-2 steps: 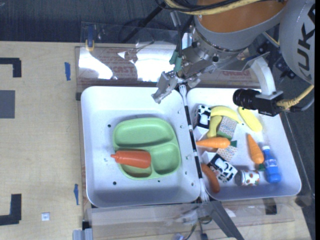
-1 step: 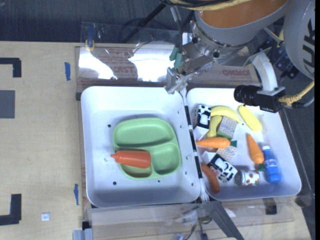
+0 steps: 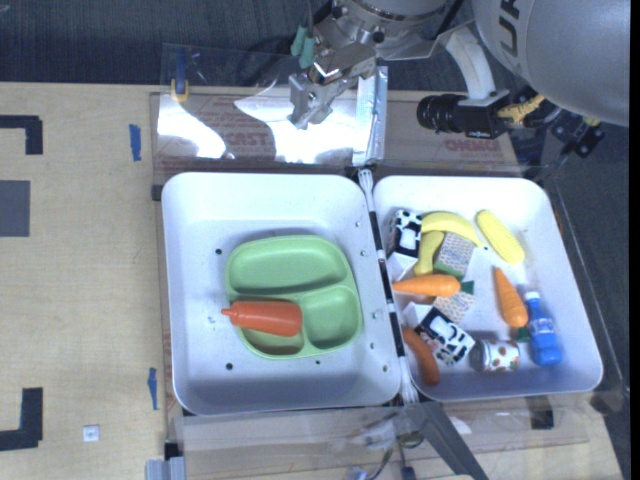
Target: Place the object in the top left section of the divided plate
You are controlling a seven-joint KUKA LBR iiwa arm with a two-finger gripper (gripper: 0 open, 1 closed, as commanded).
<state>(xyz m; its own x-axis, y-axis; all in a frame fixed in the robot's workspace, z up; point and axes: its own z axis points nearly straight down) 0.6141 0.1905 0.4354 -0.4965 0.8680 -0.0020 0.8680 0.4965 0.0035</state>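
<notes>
End effector (image 3: 312, 96), fingers near-closed and empty, hangs at upper centre above the bins. Orange hot dog (image 3: 264, 316) lies in the green divided plate's (image 3: 290, 263) lower-left section, left bin (image 3: 190, 268).

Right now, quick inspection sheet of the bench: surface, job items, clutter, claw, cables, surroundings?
Surface: two white bins side by side, left bin, right bin, on a light wood bench.
Job's things: green divided plate in left bin; orange carrot-like toy lying across its lower left section.
Clutter: right bin holds bananas, carrots, a blue bottle, black-and-white pieces.
Claw: claw above the bench behind the left bin, holding nothing visible.
Cables: black cabling beside the arm.
Surroundings: blue tape marks, dark floor.
</notes>
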